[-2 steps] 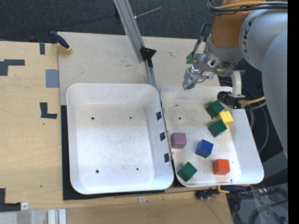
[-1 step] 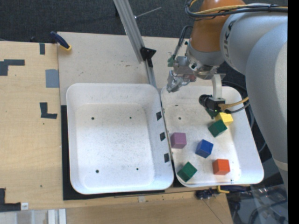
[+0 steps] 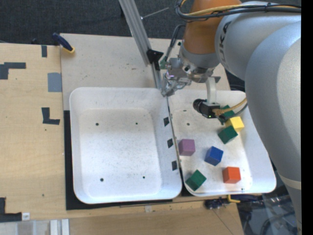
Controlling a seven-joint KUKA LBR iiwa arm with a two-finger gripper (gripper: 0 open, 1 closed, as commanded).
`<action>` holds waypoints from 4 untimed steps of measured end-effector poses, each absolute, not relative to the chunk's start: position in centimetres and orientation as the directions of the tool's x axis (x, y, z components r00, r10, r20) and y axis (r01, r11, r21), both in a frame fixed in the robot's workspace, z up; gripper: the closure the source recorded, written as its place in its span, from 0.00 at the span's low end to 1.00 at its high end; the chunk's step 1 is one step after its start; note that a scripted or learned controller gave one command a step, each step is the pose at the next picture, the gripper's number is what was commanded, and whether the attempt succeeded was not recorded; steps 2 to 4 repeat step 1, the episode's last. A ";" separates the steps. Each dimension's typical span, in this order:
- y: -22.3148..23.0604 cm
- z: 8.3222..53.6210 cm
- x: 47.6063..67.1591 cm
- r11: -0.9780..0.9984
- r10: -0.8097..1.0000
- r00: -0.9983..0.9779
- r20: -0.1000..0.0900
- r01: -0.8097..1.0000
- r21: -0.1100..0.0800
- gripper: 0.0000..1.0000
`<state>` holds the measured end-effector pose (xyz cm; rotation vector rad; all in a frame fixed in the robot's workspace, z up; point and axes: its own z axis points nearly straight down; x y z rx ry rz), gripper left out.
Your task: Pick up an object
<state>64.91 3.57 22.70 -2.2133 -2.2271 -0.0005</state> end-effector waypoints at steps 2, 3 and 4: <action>9.4 23.7 63.5 0.008 1.000 -0.008 0.002 1.000 -0.002 1.00; 9.4 23.7 63.5 0.008 1.000 -0.008 0.002 1.000 -0.002 1.00; 9.4 23.7 63.5 0.008 1.000 -0.008 0.002 1.000 -0.002 1.00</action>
